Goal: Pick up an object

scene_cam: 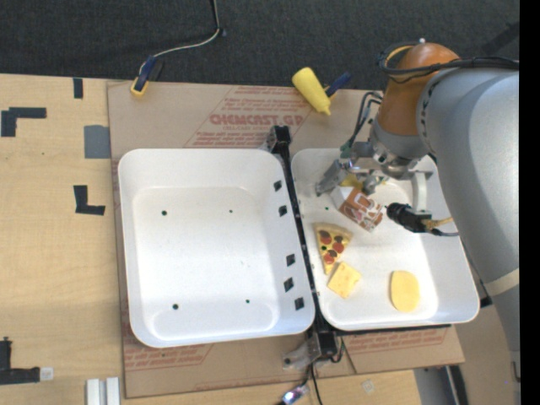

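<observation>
Arm (472, 159), grey and bulky, reaches in over the right bin (447, 310). That bin holds 4 pieces: a brown patterned block (363, 210) just below the gripper (353, 175), a pizza slice (332, 243), a yellow oval (405, 290) and a cheese wedge (342, 280). Whether anything is gripped I cannot tell. Judged step: reaching for the block; next comes closing squarely, then lifting.

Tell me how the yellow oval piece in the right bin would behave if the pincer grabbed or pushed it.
The yellow oval piece lies flat on the right bin floor, so it probably won't roll or tip. It looks thin and low, likely hard to get fingers around; a push may just slide it across the smooth white floor. It seems a small toy food item, probably light.
</observation>
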Tool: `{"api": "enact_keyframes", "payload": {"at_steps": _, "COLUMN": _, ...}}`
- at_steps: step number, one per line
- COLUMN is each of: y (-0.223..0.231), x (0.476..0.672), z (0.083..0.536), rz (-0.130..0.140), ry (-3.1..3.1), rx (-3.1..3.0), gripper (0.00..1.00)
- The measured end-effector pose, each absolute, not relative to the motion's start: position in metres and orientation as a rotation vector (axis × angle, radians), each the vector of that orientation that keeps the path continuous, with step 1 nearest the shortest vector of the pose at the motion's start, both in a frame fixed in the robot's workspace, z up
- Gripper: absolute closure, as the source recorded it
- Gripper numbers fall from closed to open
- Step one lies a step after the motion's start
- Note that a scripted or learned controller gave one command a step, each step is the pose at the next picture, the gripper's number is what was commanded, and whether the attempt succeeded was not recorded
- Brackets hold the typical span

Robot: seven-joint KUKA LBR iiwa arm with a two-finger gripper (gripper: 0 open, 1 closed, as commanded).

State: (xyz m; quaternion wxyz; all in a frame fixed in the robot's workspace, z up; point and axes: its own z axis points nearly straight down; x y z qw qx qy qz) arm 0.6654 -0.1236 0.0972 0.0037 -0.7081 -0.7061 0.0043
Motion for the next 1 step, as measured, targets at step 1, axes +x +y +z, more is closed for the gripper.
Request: {"api": "enact_keyframes", "payload": {"at_steps": 1, "y": -0.1220, "x": 0.6662, "z": 0.1113, "rz": 0.014, "ry": -2.219, "rx": -2.218, "gripper": 1.00}}
